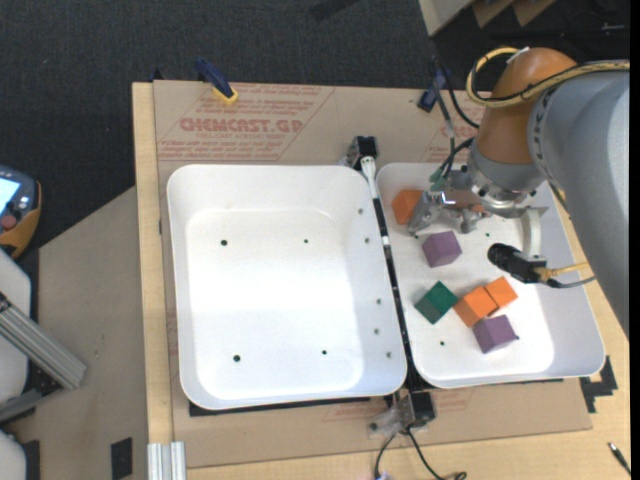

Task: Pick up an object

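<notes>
Purple block (441, 249): right bin (570, 343), upper middle, just below the gripper (440, 213).
Handling: likely light, rigid; take opposite flat faces.
Fingers: state cannot be told.

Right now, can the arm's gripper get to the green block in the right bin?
Probably yes. The green block lies uncovered, slightly apart from the orange block beside it, and the gripper hangs over the same bin, with a purple block between them.
</notes>
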Tool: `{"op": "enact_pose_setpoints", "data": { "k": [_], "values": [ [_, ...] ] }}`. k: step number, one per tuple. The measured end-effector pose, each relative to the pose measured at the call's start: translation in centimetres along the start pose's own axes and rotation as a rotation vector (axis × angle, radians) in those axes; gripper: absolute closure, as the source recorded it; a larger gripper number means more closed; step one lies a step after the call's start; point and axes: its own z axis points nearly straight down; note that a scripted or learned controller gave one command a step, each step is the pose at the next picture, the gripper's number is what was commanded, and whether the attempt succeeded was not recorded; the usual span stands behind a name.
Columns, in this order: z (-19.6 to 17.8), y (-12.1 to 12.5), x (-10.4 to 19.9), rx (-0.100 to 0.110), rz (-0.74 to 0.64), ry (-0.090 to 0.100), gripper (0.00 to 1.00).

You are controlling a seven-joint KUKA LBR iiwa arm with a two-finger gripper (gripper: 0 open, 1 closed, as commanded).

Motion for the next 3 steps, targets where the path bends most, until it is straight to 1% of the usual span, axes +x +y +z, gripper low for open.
{"op": "enact_pose_setpoints", "data": {
  "k": [1,2,3],
  "values": [
    [-1.0,0.0,0.2,-0.010,0.005,0.004,1.00],
    [-2.7,1.4,0.8,0.011,0.007,0.005,1.00],
    [-2.7,1.4,0.6,0.010,0.007,0.002,0.00]
  ]
}}
